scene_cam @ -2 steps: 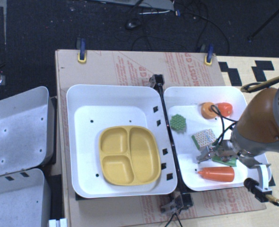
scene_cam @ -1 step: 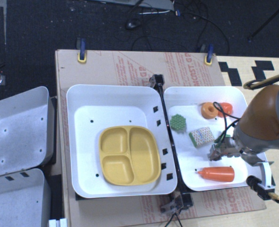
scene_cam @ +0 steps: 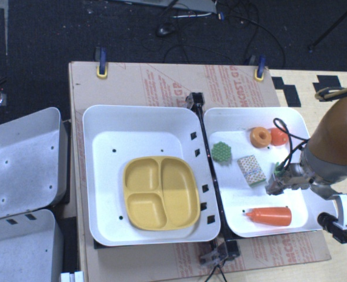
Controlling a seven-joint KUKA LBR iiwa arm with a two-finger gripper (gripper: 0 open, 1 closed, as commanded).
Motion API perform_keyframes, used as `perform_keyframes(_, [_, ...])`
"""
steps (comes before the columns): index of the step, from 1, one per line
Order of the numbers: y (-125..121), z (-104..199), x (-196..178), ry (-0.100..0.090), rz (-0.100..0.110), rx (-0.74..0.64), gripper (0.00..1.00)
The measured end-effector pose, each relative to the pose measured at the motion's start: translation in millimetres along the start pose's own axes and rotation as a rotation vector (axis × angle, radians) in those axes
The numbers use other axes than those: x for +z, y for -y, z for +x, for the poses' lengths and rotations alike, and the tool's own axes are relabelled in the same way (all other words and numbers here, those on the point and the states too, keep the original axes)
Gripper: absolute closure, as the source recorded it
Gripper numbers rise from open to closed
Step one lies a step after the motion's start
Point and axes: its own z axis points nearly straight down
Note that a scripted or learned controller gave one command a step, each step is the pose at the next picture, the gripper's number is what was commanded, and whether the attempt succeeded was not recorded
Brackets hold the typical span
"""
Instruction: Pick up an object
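The right bin holds several small objects. A green knobbly ball lies near its left wall. Beside it is a patterned box, tilted. An orange ring and a red-orange piece sit at the back. An orange bottle-shaped object lies along the front. My gripper hangs low in the right part of this bin, just right of the patterned box and above the orange bottle shape. A small green thing shows right by the wrist.
The left bin holds a yellow divided plate. A black hinge strip runs between the bins. The arm's orange band looms over the right bin's right wall. A black cable loops near the ring.
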Motion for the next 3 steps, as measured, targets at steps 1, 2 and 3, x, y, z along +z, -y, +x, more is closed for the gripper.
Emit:
perform_keyframes(1, [0.8, 1.2, -63.0, 0.001, -0.003, -0.002, 1.00])
perform_keyframes(2, [-0.4, 1.1, -82.2, 0.000, 0.000, -0.002, 1.00])
perform_keyframes(3, [-2.5, 63.0, -85.9, -0.002, 0.003, -0.004, 1.00])
